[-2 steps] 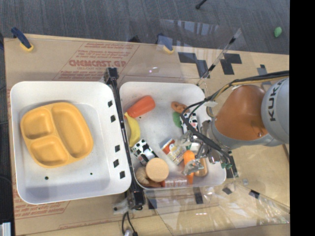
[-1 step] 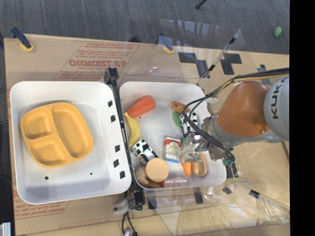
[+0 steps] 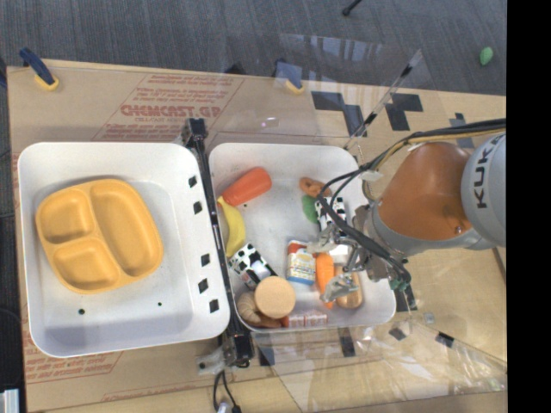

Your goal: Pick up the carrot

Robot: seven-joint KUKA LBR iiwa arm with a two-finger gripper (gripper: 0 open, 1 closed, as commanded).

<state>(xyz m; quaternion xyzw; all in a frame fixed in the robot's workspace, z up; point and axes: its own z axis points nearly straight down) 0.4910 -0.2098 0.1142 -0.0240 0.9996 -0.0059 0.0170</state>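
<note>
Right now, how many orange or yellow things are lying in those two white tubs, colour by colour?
Orange: 2, the carrot beside the gripper and the larger orange piece at the back of the right bin.
Yellow: 2, the divided tray in the left bin and the banana.
Total: 4.

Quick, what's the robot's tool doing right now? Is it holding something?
Tool: down in the right white bin, at the small orange carrot; open or closed cannot be told.

arm: "KU" | bench sheet: "CHEMCAST GP", red print
</note>
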